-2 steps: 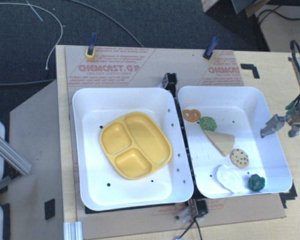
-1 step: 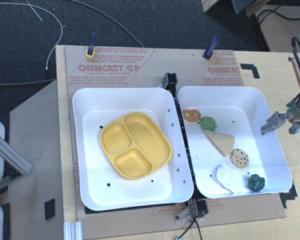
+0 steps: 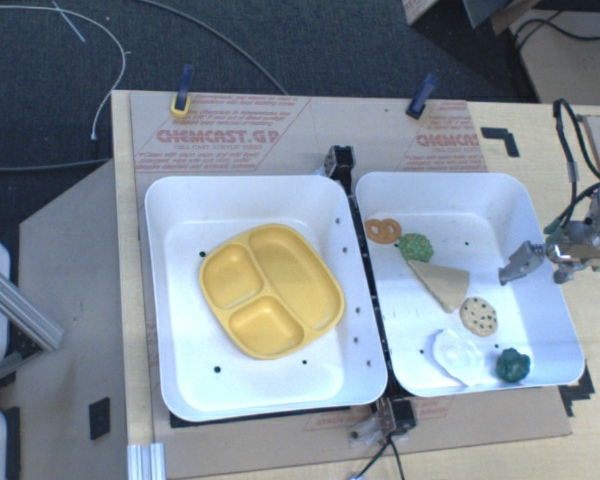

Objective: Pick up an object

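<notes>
The gripper reaches in at the right rim of the right bin, its grey fingers pointing left over the bin's white floor. How far the jaws stand apart cannot be told; the tips are small and blurred, and nothing shows between them. The gripper holds no object that the view makes plain.

Nearest to the jaws, down and to their left, lies a round speckled cookie. Just beyond it, farther left and slightly up, lies a pale tan wedge shaped like a slice of cheese or a sandwich half, its point toward the upper left. Touching that point is a small green broccoli floret, and just left of it, near the bin's upper left corner, a brown pretzel. Below the cookie, toward the bin's lower edge, a white crumpled object lies flat and blends with the floor; what it is cannot be told. Just right of it is a dark green leafy piece, well below the jaws.

Well apart from the jaws, across the divide, the left bin holds a yellow tray with 3 compartments, lying flat and turned at a slant.

Both bins rest on a wooden bench. 2 blue clamps grip its far edge.
</notes>
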Motion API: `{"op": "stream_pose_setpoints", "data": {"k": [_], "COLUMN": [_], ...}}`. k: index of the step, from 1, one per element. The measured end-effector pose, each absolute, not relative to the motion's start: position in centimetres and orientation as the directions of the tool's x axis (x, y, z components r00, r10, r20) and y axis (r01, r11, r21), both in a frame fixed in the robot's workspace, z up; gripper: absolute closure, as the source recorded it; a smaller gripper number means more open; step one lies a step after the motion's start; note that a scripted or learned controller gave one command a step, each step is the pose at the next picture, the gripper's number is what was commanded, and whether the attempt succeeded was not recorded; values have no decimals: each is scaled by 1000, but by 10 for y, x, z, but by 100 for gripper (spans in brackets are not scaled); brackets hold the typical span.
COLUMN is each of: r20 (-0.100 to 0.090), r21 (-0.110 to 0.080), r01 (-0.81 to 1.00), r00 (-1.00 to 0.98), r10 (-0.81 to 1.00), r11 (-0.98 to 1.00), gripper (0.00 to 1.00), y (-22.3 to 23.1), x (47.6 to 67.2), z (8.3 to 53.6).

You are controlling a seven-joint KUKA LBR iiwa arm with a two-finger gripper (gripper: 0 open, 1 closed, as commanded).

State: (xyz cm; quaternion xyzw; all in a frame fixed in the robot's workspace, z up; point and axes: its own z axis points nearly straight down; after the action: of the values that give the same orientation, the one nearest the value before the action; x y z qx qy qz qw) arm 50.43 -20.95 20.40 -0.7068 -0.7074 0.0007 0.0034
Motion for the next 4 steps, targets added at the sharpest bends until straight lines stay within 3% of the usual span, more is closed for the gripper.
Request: {"op": "stream_pose_setpoints", "data": {"k": [1, 2, 3, 4], "r20": [3, 3, 1, -2], "r21": [-5, -6, 1, 7], "r01": [1000, 1000, 1000, 1000], "r00": [1, -1, 0, -1], "r10": [1000, 1000, 1000, 1000], "r11": [-1, 1, 0, 1], "gripper": [0, 0, 100, 100], "y": [-213, -216, -216, -214], "x": [498, 507, 508, 505], "z": [159, 105, 119, 182]}}
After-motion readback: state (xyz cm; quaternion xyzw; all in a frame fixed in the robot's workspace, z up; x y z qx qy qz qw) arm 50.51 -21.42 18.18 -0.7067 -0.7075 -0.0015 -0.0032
